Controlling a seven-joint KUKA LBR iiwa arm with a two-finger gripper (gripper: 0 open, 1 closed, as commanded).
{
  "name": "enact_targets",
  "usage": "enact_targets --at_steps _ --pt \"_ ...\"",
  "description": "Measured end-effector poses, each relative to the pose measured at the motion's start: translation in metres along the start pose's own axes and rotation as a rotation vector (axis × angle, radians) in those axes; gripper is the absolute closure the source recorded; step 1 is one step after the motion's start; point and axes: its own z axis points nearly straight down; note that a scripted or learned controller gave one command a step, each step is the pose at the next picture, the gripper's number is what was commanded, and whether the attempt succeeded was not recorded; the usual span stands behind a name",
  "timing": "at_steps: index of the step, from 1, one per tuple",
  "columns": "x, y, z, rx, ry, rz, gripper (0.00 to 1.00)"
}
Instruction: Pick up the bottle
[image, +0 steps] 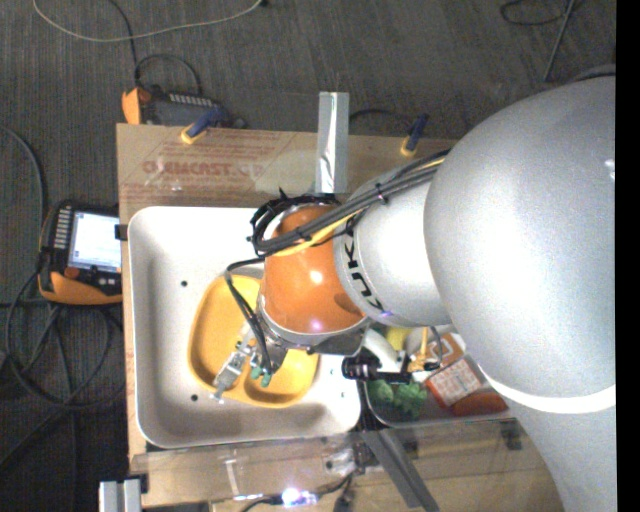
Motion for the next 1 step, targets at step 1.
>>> enact_targets --at_steps 1 --pt "-0.0016 -0.0012 -0.0069 0.005 0.002 0.006 1.00"
